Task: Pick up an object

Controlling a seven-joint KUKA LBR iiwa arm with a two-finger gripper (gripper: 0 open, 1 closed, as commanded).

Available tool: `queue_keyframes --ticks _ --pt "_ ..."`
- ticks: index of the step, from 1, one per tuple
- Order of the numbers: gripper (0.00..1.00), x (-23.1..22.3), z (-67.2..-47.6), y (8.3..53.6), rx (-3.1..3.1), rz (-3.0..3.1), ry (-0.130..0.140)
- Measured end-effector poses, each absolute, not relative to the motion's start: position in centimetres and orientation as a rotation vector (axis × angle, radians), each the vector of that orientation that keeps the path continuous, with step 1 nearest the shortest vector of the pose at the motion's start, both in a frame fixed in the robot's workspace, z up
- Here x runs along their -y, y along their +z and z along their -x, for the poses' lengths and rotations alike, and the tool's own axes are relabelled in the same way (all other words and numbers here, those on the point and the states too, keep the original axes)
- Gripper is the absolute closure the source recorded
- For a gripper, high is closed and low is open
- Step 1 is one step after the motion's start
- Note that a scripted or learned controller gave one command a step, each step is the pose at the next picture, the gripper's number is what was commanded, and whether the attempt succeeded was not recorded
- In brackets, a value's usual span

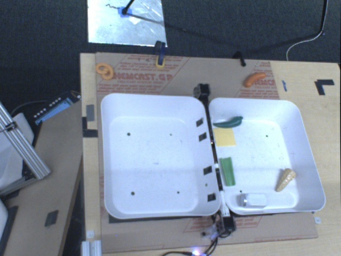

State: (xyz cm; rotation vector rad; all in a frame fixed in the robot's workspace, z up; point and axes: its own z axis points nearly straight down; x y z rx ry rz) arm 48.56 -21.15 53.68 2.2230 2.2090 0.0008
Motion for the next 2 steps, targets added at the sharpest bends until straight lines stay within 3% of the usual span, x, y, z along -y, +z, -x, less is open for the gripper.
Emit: queue_keyframes --ticks 1,2 --pt "1.00 15.8 -48.6 33.7 -2.235 -2.225 -0.008" --pt "1.00 9.9 -49.9 51.0 -2.220 -2.197 0.023"
